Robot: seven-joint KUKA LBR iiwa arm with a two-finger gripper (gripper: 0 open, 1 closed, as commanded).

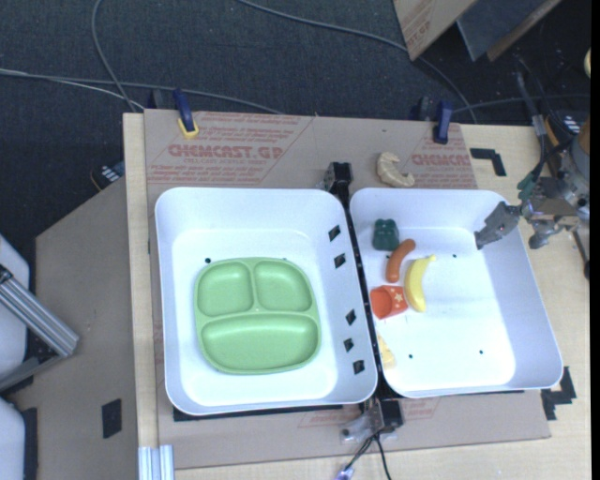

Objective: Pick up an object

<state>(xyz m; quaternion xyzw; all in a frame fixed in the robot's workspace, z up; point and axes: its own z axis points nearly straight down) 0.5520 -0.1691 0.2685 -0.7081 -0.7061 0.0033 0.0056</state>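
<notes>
- Camera view: the gripper (506, 222) hovers over the right bin's (525, 309) far right edge; whether its fingers are apart or together, I cannot tell.
- The banana (417, 282) lies well to its left, long axis running near-to-far, beside the sausage (400, 259).

my arm (574, 192) runs off the picture's right edge, so i see little beyond its wrist. my tool (494, 228) is small and dark over the right bin's rim (525, 258), too small to read closely. a yellow bit (385, 354) sits half hidden against that bin's left wall. the cardboard (441, 21) at the top is cut off by the edge.
</notes>
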